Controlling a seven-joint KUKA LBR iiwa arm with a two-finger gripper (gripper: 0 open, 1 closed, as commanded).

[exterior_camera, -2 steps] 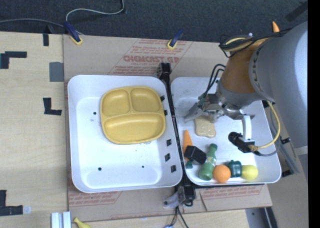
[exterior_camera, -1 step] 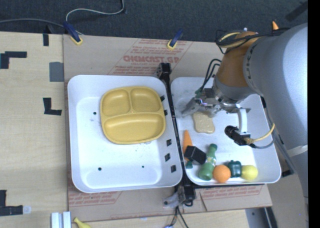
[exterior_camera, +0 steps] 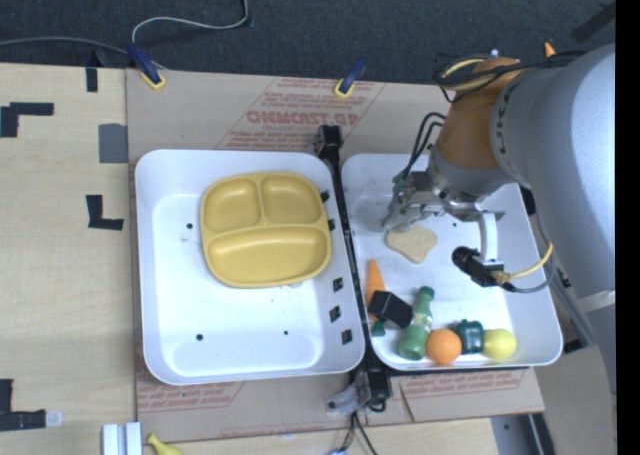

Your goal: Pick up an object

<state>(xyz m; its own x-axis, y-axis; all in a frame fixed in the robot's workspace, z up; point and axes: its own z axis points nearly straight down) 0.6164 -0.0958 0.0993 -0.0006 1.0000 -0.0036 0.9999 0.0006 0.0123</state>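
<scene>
My gripper (exterior_camera: 405, 219) hangs low in the right bin (exterior_camera: 540, 273), near its far left part. Its fingertips point down right above a beige slice of toy bread (exterior_camera: 412, 243), at the bread's far edge. Whether they touch the bread I cannot make out. Toward the near edge of the same bin lie a carrot (exterior_camera: 374, 277), a black block (exterior_camera: 390, 308), a green bottle (exterior_camera: 415, 328), an orange (exterior_camera: 443, 345), a small dark green piece (exterior_camera: 469, 333) and a lemon (exterior_camera: 499, 344).
The left bin (exterior_camera: 170, 323) bears a yellow divided plate (exterior_camera: 266, 226) in its far half. A black divider rail (exterior_camera: 338, 213) runs between the bins. The grey arm (exterior_camera: 560, 133) with its orange band covers the right bin's far right part.
</scene>
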